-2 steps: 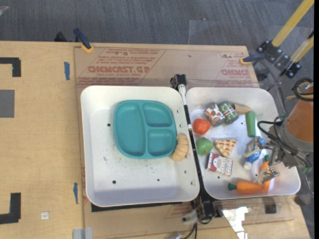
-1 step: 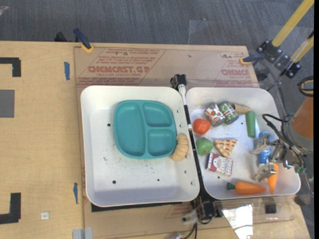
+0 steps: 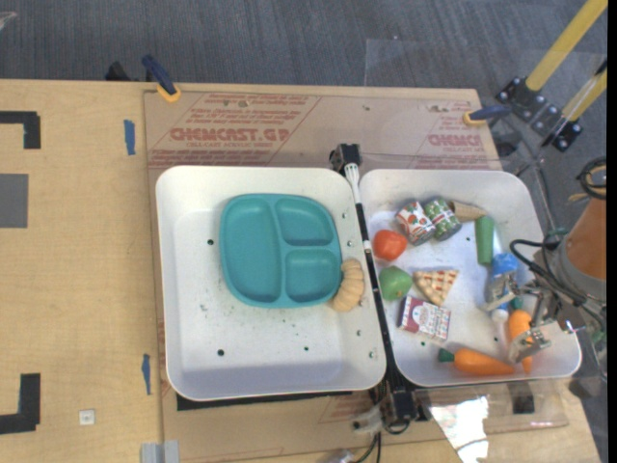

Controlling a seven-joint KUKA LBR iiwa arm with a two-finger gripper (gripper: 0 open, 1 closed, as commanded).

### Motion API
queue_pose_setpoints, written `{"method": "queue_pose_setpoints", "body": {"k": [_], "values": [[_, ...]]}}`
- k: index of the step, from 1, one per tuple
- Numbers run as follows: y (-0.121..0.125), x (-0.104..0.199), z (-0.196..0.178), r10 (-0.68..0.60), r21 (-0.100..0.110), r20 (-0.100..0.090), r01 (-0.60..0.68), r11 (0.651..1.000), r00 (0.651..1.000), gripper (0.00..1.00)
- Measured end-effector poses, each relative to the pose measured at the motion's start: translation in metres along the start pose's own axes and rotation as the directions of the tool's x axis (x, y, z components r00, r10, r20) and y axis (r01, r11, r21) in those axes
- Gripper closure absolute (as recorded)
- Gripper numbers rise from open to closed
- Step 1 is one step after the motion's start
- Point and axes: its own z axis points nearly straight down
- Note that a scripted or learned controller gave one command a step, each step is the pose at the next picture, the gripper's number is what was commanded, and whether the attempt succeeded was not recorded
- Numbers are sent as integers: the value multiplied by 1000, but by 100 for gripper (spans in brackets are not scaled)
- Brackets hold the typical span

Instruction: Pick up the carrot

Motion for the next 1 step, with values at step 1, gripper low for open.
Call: {"method": "queue_pose_setpoints", "body": {"k": [1], "values": [[88, -26, -1, -434, -1, 4, 434, 901, 901, 0]]}}
